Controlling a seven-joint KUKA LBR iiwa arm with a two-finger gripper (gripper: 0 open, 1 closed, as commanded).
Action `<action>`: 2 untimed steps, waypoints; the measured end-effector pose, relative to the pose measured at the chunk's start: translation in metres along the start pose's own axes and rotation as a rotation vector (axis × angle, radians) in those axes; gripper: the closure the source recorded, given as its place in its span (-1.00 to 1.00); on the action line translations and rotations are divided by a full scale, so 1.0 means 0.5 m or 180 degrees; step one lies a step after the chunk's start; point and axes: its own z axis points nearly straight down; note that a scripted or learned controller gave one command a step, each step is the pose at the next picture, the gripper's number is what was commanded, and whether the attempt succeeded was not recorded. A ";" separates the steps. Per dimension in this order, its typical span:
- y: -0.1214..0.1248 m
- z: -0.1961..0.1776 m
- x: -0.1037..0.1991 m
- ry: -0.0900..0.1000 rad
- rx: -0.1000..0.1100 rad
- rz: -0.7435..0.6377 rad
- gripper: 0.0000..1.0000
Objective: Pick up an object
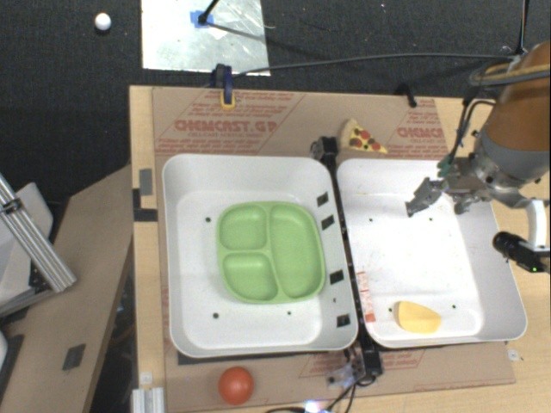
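Yellow wedge (418, 317) lies in right bin (499, 265); likely light, stiff, smooth. Best gripped across its short sides. Pincer (424, 200) hangs well apart from it; open or closed, cannot tell.

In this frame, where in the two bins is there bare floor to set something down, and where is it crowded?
Right bin: bare floor between the gripper at its upper part and the yellow object near the front wall. Left bin: the green divided plate takes the middle, leaving bare strips along the walls.

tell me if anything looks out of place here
Two things lie outside the bins: a pizza slice on the board behind them, and a red ball on the board in front of the left bin.
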 end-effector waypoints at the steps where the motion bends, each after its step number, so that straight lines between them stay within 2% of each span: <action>1: 0.005 -0.013 0.000 -0.0005 -0.0037 -0.0007 -1.00; 2: 0.001 0.110 -0.007 -0.0004 -0.0026 0.0000 -1.00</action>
